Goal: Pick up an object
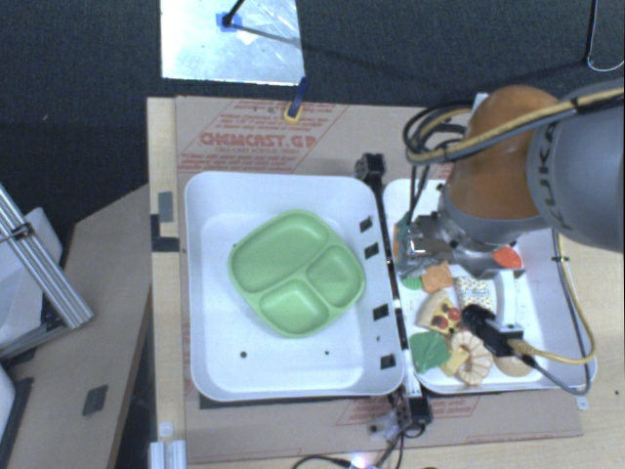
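- Within the right bin (547, 374), the candidate objects lie in a tight cluster of toy food: a pizza slice (441, 313), a shrimp-like piece (473, 357), a green leaf (426, 350), an orange cracker-like piece (438, 277) and a dotted white piece (476, 290). Most pieces touch or overlap their neighbours.
- Target selection: choose a piece with a free edge. The green leaf at the cluster's left margin and the shrimp-like piece at its near edge appear the most accessible.
- Approach: descend vertically, with the closing axis set across the narrow dimension of the chosen piece, so that adjacent pieces are not pinched with it.
- Clearance: keep off the bin wall and the divider between the bins; the cluster lies just beside both.
- Tool: the gripper (418, 247) sits over the upper left part of the right bin, near the orange cracker-like piece. Its opening cannot be determined, as the wrist body covers it. No object is visibly held.
- Left bin (210, 291): contains a green divided plate (296, 273), well apart from the tool.
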`<state>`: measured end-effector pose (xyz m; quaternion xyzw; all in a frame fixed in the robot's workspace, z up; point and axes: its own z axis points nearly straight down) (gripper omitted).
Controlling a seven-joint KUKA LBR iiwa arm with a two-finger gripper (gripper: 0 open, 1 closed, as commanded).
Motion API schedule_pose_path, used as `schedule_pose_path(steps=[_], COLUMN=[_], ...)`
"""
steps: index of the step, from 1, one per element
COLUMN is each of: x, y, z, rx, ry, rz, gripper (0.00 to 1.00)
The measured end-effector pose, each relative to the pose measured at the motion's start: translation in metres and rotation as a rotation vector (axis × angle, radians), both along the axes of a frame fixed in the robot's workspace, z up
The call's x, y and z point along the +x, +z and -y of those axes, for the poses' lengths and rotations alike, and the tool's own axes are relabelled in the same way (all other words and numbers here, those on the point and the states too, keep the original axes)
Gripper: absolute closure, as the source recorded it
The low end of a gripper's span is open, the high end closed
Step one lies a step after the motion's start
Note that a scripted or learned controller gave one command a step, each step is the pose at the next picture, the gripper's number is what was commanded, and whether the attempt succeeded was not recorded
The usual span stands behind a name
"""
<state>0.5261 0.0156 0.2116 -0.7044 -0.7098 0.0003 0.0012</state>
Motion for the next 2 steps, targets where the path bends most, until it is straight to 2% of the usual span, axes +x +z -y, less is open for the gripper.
schedule_pose_path(steps=[1, 2], x=[-0.025, -0.028], y=[0.021, 0.022], z=[-0.031, -0.02], rx=[0.001, -0.001], ry=[0.001, -0.006], rz=[0.002, 0.002], gripper=[1.0, 1.0])
